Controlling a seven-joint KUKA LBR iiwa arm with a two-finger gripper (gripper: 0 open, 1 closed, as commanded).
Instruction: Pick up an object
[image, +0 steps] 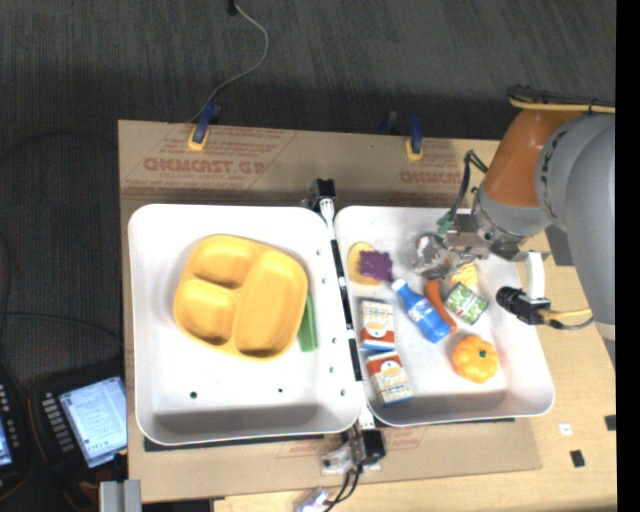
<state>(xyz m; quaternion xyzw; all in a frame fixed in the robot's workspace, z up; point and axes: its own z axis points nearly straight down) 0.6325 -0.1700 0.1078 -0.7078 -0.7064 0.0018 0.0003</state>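
My gripper (436, 256) hangs low over the back of the right bin (528, 392), its metal tip just behind the pile of objects. Right below it lie a thin orange stick (439, 300), a blue bottle (421, 311) and a green-and-white packet (466, 302). A small yellow piece (465, 275) sits beside the gripper on its right. A purple object (374, 265) lies on a yellow disc to its left. Nothing can be seen held in the gripper.
An orange pumpkin toy (475, 359) rests at the front right of the right bin, and two small cartons (379, 324) (389, 377) line its left wall. The left bin (160, 400) holds a large yellow divided tray (242, 295) and a green strip (307, 325).
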